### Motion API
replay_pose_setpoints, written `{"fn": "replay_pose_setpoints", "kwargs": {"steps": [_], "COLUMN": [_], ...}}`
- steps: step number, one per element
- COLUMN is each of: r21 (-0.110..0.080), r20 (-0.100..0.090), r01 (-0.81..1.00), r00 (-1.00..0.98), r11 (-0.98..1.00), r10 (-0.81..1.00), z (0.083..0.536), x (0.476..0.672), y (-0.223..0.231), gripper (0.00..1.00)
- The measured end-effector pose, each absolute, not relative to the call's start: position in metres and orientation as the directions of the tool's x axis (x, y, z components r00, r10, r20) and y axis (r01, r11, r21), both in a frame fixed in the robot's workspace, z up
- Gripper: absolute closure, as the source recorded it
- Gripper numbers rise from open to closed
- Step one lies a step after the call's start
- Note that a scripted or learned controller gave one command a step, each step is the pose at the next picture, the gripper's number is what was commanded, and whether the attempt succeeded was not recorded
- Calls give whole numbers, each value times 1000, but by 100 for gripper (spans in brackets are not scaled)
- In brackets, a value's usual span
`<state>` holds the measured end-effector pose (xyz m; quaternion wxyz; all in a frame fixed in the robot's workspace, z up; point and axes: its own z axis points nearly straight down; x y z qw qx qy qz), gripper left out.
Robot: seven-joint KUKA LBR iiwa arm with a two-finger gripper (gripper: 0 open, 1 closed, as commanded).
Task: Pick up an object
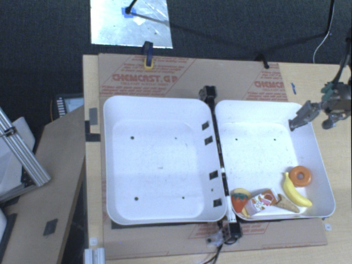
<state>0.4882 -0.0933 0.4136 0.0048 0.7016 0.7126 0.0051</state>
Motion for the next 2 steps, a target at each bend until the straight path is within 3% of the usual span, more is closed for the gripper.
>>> {"fn": "replay_pose_setpoints", "kwargs": {"steps": [1,2], "r21": [13,7], "r20": [3,3], "r01": [1000,1000], "r00": [-18,-11], "r11": [18,11], "r10": [1000,1000], "z": [498,537], "x": [492,486], "y": [22,78], "gripper": [0,0]}}
